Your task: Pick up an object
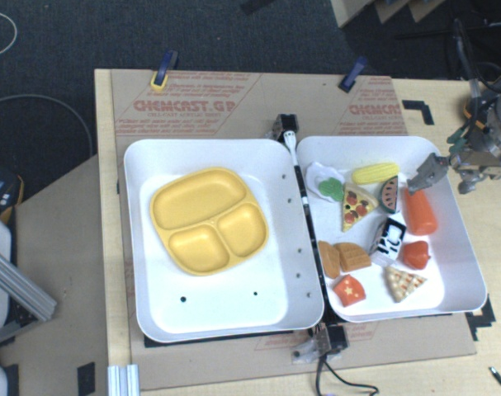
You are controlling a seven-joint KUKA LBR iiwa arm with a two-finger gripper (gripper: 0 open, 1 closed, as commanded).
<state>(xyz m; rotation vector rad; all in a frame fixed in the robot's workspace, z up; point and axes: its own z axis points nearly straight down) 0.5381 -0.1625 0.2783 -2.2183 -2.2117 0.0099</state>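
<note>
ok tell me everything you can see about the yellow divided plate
The yellow divided plate lies flat in the left bin, toward its upper left part. It looks like smooth moulded plastic, a rounded shape with soft corners and a raised rim. Ridges split it into three compartments: one large across the top, two smaller below. All three hold nothing. It sits slightly rotated against the bin's edges. Only the bin floor touches it; the toy foods lie in the other bin.
</note>
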